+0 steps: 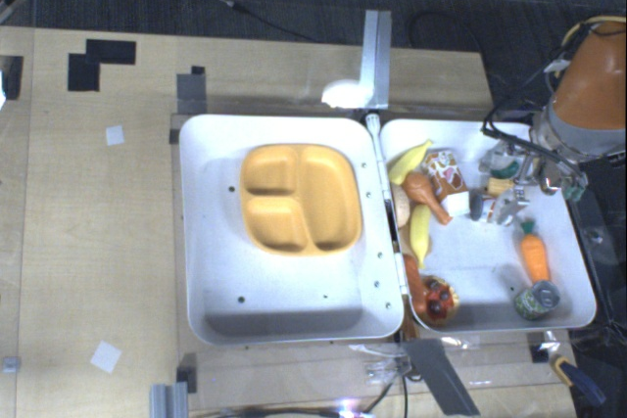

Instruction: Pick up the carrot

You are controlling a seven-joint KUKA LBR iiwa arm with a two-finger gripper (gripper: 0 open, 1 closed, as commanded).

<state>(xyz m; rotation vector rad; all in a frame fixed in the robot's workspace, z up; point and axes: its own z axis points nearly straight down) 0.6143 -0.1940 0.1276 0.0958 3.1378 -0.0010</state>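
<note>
The grey arm [593, 103] enters from about three o'clock, its orange band showing as a rounded dome near the upper right, and it bends down and toward nine o'clock so that the wrist hangs over the upper right part of the right bin [578, 308]. Black cables loop off the wrist toward ten o'clock. The gripper [507, 209] points down into that bin, and from this slant its metal tips blur together with a small dark block just at its nine o'clock side, so how far the claw is spread I cannot tell; nothing can be seen clamped in it. The carrot [534, 257] lies on the bin floor at roughly five o'clock from the gripper, near it but apart, its green top end toward twelve o'clock and its orange body running toward six. Just past the carrot's lower end, at six o'clock, sits a round greenish can [536, 300]. Along the bin's left wall lie two yellow bananas [419, 232], a brown drumstick-shaped toy [427, 194] between them, a patterned reddish packet [444, 167] at one o'clock from that toy, and a dark red piece [436, 299] in the lower left corner. The left bin [211, 240] holds a yellow divided tray [299, 198] near its centre.
</note>
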